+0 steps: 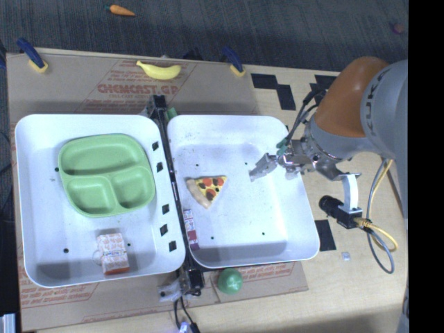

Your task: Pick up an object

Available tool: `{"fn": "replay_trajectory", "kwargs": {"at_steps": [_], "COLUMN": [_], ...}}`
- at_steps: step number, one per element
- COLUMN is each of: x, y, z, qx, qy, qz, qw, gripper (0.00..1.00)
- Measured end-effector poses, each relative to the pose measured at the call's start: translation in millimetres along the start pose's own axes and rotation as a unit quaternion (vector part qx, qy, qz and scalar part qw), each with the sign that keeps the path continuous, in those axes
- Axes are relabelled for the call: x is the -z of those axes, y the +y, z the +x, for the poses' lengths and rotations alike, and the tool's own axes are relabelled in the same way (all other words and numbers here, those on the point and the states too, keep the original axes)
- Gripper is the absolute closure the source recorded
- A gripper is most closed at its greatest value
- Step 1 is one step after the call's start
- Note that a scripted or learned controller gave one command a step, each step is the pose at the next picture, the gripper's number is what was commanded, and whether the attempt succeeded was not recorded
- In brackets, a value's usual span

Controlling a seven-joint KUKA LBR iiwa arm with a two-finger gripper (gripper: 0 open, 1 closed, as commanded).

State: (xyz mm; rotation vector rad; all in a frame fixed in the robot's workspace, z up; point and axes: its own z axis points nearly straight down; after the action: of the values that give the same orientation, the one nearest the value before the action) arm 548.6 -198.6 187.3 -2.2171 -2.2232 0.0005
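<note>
The gripper (pixel 262 166) hangs over the right bin (pixel 239 236), toward its far right part, pointing left. It shows as a small grey wedge seen from above, blurred, so I cannot tell whether the claw is open or closed. Nothing can be seen held in it. The arm (pixel 361 109) comes in from the right, and its orange band and grey body are cut off at the edge of the view.

The pizza slice (pixel 207 188) lies flat on the floor of the right bin, close to the left wall and about midway between far and near. It sits to the left of the gripper and a little nearer, apart from it, with bare white floor between them.

In the left bin (pixel 35 236), a green divided tray (pixel 104 175) fills the far half. A small white and orange packet (pixel 112 252) lies in the near part. Its print is too small to read.

Both bins rest on a cardboard sheet (pixel 104 89) whose red lettering is partly covered by the bins. A yellow banana (pixel 159 69) lies on the sheet beyond the bins, and a green ball (pixel 230 280) sits just in front of the right bin. A blue clamp (pixel 32 54) grips the far left corner of the sheet. A small orange thing (pixel 122 10) lies on the dark floor beyond, and its shape is hard to make out. Dark fittings (pixel 161 109) run along the seam between the bins, too small to identify.
</note>
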Motion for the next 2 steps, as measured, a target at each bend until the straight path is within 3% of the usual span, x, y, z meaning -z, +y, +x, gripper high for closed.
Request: {"fn": "replay_trajectory", "kwargs": {"at_steps": [1,2], "x": [26.9,26.6], "y": [-36.8,-36.8], "z": [-12.5,-12.2], "qx": [0.001,0.001], "qy": [0.0,0.0], "qz": [0.0,0.001], "qw": [1.0,1.0], "gripper": [0.0,0.0]}}
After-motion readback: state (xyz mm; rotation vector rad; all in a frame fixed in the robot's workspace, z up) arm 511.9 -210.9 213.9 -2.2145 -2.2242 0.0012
